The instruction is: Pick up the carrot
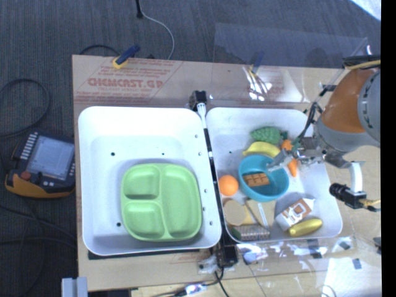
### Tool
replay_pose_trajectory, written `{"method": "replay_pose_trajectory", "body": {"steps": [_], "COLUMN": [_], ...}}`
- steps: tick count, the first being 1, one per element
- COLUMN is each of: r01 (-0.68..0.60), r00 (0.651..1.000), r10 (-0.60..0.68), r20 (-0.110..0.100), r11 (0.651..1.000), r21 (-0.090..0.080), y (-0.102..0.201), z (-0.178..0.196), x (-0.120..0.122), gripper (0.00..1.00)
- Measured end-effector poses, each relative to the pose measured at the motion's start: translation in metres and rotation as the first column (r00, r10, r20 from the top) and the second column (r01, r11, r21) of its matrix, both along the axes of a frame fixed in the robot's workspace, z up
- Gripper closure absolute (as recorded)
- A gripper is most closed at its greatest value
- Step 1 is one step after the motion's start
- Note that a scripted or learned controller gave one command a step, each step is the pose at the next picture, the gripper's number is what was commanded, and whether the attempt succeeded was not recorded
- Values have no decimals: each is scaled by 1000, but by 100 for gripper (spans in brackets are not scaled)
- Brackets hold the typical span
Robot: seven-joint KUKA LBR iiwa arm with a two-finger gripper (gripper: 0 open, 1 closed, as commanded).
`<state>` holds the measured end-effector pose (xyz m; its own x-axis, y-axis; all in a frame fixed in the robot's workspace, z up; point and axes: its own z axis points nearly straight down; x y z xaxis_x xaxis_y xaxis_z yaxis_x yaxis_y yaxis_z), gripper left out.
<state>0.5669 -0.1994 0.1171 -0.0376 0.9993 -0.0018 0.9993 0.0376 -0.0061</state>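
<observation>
Carrot: small, probably light, rigid, slick plastic; gripper hovering over it, fingers unreadable; suggest gripping mid-length.

Two white bins sit on a tan board printed with red lettering, over dark grey carpet. The left bin holds a lime-green tray. In the right bin, a blue bowl carries a brown block; at its 12 o'clock lie a yellow banana and a green leafy piece, at 9 o'clock an orange ball, at 2 o'clock the orange carrot. At 5 o'clock are a white-and-brown carton and an olive-yellow piece. The arm is grey with an orange band.
</observation>
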Motion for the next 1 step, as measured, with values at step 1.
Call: {"method": "replay_pose_trajectory", "body": {"steps": [1], "r01": [72], "r00": [997], "r10": [-72], "r20": [14], "r11": [997], "r21": [17], "y": [-13], "z": [-22], "x": [9], "gripper": [0]}}
